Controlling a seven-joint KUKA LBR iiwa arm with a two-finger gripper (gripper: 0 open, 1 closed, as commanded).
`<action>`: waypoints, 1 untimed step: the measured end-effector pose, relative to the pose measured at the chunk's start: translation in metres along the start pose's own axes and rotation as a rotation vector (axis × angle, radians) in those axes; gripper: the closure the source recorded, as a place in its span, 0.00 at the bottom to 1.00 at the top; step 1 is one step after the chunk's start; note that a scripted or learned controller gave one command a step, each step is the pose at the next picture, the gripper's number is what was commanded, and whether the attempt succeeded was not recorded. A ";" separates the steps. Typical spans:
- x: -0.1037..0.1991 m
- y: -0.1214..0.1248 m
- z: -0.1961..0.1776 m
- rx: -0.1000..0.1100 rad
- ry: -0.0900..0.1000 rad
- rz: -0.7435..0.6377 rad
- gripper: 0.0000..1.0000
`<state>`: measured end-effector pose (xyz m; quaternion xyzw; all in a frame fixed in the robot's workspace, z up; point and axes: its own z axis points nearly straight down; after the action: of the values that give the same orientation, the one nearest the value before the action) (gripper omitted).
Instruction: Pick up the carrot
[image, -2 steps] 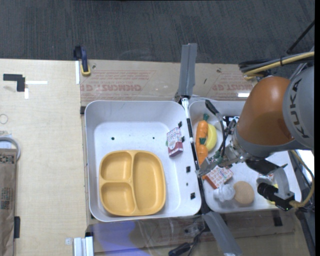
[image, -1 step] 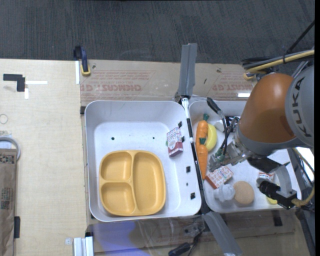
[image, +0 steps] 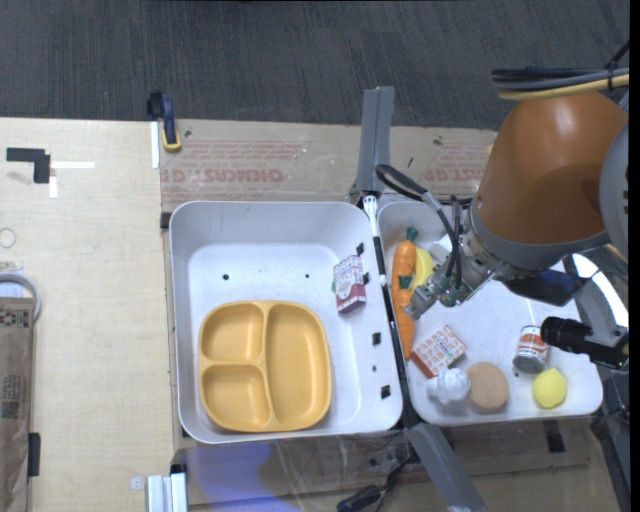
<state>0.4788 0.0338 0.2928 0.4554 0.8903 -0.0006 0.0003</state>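
Camera view: two white bins sit side by side on the desk (image: 90, 300). The left bin (image: 190, 240) holds a yellow divided plate (image: 266, 366) toward the lower left and a small red-and-white carton (image: 349, 283) near its right wall. The right bin (image: 590, 395) is cluttered: the carrot (image: 402, 275) lies lengthwise along its left wall, orange, green stub at the top, with something yellow just beside it. Lower down are a red-patterned packet (image: 438, 350), a white crumpled item (image: 450, 384), a tan round object (image: 488, 386), a small can (image: 531, 349) and a lemon (image: 550, 388). The end effector (image: 436, 291) hangs just right of the carrot's middle, tip close to it; whether it is wide, narrow or gripping, I cannot tell. Judgement: a good grasp would straddle the carrot across its width, clear of the bin wall, which crowds one side. The arm's orange band covers the bin's upper right; the carrot's lower end blurs into the divider.
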 end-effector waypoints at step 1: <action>0.000 0.000 0.000 0.000 0.000 0.000 0.00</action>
<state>0.4788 0.0337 0.2928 0.4553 0.8903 -0.0006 0.0003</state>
